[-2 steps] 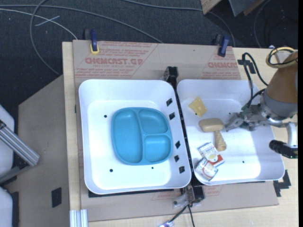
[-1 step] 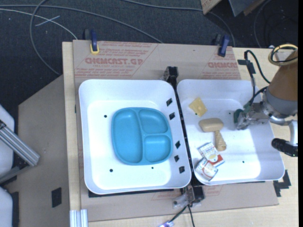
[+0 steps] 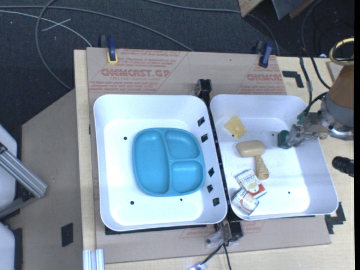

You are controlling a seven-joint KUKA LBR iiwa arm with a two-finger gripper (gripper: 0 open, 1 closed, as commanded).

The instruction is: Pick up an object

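Nearest the camera in the right bin [image 3: 315,198], a red/white packet [image 3: 248,193] lies at the front edge, w/ a tan brush [image 3: 254,153] just behind and a yellow piece [image 3: 235,126] further back. The hand [image 3: 288,138] sits low at that bin's right side, apart from all three; can't tell if it's apart or together. Risk: closing there likely grabs nothing, since objs are well left of it.

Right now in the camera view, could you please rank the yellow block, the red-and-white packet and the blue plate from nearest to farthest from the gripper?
1. Yellow block, left of the gripper, right bin.
2. Red-and-white packet, right bin's front edge.
3. Blue plate, left bin.
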